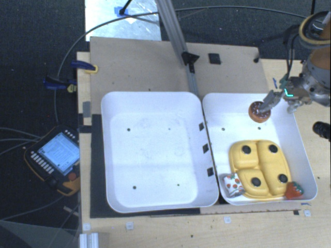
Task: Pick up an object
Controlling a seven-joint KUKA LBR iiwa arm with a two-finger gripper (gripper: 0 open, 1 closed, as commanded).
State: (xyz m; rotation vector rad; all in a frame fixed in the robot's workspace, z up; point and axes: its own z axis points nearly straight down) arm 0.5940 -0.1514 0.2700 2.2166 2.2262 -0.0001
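Note:
The right bin (223,119) holds a small brown round object (257,114) near its far side. In its near half lies a large yellow block (258,168) with black dots. A small white and red patterned piece (232,185) rests at the block's left corner, and a red piece (294,190) at its right corner. My gripper (265,106) reaches in from the right, with its tip right at the brown round object and overlapping its upper right edge. Whether it touches or holds the object is unclear from this angle.
The left bin (150,149) sits beside the right one, their rims meeting in the middle. A slanted metal pole (173,25) crosses the back of the bench. A handheld control pendant (54,154) lies on the floor to the left.

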